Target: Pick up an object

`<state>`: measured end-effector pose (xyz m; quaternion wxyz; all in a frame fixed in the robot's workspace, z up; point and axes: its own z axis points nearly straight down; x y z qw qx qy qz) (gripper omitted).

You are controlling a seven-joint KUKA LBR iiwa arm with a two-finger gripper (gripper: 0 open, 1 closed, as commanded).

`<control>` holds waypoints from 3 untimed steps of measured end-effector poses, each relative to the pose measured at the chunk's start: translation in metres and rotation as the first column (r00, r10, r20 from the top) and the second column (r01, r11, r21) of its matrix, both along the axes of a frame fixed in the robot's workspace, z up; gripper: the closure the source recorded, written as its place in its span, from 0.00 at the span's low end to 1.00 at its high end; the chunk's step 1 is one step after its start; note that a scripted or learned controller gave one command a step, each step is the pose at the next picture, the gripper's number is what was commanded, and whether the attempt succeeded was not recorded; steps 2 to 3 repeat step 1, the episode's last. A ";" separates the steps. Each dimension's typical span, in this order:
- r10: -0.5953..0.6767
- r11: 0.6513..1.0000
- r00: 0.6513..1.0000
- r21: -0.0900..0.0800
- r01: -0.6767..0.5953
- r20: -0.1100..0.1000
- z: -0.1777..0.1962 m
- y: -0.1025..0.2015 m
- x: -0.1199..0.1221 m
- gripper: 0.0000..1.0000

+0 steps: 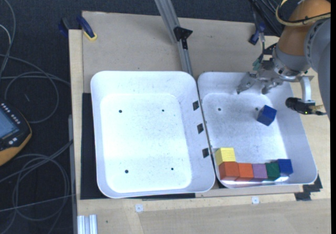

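Note:
A blue cube (266, 115) lies tilted in the upper part of the right bin (299, 138). Along that bin's front wall runs a row of cubes: yellow (227, 154), red (229, 170), orange (245, 170), purple (260, 170), green (272, 169) and a second blue one (284, 165). My gripper (253, 87) hangs over the bin's back edge, up and to the left of the tilted blue cube and apart from it. Its two fingers are spread open, and nothing sits between them.
The left bin (100, 123) adjoins the right one, joined by black clips (199, 128). A slanted metal pole (168, 12) rises from behind the bins. Blue clamps (86, 28) grip the bench's back corners. Cables lie on the floor at left.

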<state>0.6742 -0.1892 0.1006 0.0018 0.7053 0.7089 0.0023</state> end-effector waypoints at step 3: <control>-0.003 1.000 1.000 -0.003 0.003 0.000 0.012 -0.003 -0.001 1.00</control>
